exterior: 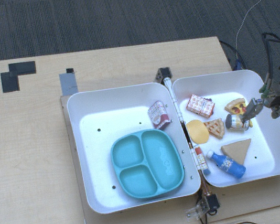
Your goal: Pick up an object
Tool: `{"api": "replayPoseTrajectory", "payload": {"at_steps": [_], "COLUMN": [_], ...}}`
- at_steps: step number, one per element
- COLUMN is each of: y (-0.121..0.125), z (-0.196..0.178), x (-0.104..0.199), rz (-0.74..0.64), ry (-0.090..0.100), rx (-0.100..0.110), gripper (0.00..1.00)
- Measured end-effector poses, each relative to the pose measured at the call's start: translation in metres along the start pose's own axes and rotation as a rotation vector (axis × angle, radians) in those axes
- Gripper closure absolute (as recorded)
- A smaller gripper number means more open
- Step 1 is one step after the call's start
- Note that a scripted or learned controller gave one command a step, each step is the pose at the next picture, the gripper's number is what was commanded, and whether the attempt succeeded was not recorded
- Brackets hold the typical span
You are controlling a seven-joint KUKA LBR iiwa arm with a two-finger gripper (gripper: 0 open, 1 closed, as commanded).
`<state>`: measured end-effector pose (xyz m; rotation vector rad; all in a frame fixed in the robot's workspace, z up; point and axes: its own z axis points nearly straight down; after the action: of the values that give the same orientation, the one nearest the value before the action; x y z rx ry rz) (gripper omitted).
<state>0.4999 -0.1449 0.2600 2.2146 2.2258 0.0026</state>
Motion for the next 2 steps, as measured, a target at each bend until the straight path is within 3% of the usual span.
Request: {"api": "replayPoseTrajectory", "payload": {"at_steps": [1, 2], "y": [-0.014, -0.01], "z": [0.138, 0.172], "x": [0.0, 0.038], "rz": [0.003, 0.005], "ry": [0.001, -0.008], "rx": [0.003, -0.012], "gripper": [0.0, 0.0]}}
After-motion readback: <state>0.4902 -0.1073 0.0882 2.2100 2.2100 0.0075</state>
